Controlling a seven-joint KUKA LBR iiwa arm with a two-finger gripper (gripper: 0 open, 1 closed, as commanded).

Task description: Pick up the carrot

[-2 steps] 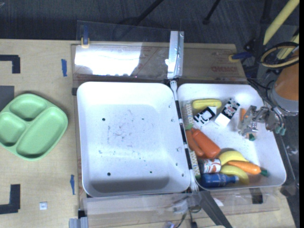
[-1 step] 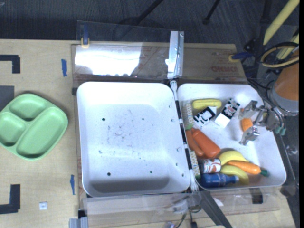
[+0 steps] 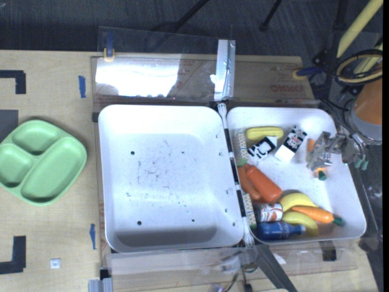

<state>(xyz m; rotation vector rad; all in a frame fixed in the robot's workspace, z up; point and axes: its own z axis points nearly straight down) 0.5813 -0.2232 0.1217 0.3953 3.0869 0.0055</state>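
Hand (image 3: 321, 157) sits over the right side of the right bin (image 3: 352, 190), metal fingers pointing down-left. I can't tell how far it's open, and I see nothing clearly gripped betw. its tips; a small orange-and-teal bit lies just below it.

Using the right bin as my landmark: the carrot (image 3: 313, 215) lies at its near end, orange w/ a green tip pointing right, resting across two yellow bananas (image 3: 299, 201), well apart from the hand. Just left of it is a red-and-white can (image 3: 271, 212), w/ a blue bottle (image 3: 278, 230) against the near wall. An orange-red bottle (image 3: 260, 182) lies along the bin's left wall. At the far end are a yellow corn-like item (image 3: 264, 132), a black-and-white cow-patterned toy (image 3: 262, 148), and a white block (image 3: 285, 152) beside a small black-and-white box (image 3: 295, 139).

Left of this bin, touching it, is the left bin (image 3: 164, 175). Further left on the worktop (image 3: 48, 90) rests a green divided plate (image 3: 39, 161).
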